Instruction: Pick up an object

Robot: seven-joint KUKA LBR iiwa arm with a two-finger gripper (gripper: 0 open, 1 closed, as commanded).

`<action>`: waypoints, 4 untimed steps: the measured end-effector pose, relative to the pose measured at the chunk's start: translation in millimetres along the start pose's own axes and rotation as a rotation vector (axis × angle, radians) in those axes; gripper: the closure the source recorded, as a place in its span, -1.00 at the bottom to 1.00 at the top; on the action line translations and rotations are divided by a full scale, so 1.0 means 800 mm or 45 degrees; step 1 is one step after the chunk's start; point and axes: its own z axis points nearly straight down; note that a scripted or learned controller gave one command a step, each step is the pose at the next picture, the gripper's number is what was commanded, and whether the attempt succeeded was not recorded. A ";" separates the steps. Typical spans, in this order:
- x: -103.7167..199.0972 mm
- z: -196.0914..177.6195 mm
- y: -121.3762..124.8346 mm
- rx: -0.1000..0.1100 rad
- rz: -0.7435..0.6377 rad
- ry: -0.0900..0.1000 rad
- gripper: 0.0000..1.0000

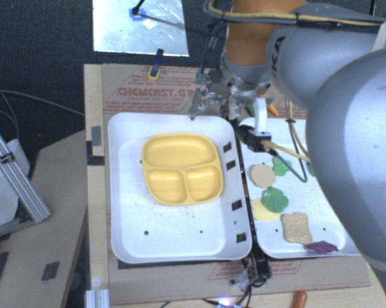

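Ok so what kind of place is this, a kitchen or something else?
Probably a robotics lab bench, not a kitchen. A grey arm reaches over two white bins, the food pieces such as the toast slice look like toys, and cables and an aluminium frame sit alongside.

The arm (347,101) is built of big, rounded, smooth grey shells with a soft sheen. Above the wrist sits a bulging orange band (260,21), glossy on top. A bundle of dark and yellowish cables (295,15) runs along the upper side of the arm and loops over the orange part. Below the band comes a short grey collar, then a cluster of bare metal brackets and fittings (209,95). A white bar and a black block with a yellow cable (289,149) hang beneath.
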 end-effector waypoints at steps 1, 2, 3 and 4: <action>0.036 0.167 -0.031 0.024 0.007 -0.005 -1.00; 0.022 0.166 -0.105 -0.035 0.016 -0.001 -1.00; -0.057 0.114 -0.101 -0.002 0.019 -0.020 -1.00; 0.004 0.048 -0.043 -0.004 0.009 -0.005 -1.00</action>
